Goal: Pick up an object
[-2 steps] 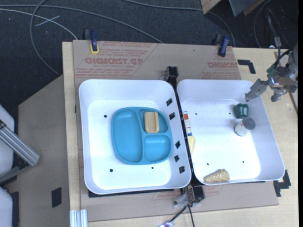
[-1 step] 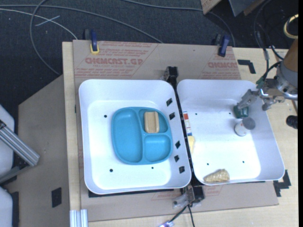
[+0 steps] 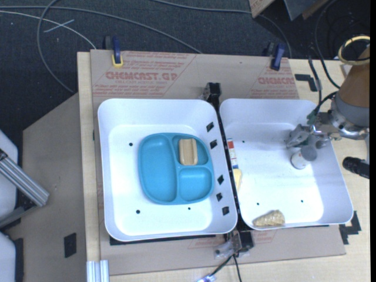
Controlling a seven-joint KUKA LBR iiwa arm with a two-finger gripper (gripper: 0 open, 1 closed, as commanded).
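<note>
We find the gripper [image 3: 302, 151] low in the right bin [image 3: 329, 207]; its grip we cannot tell. The pale lump [image 3: 269, 218] lies well apart, at the bin's near edge.

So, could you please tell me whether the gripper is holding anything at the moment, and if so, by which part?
It cannot be told: the gripper sits low over the right shallow white bin, with nothing visibly in its hold.

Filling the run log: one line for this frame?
gripper low in right bin | nothing seen held | tan piece near front rim | blue tray left bin
</note>
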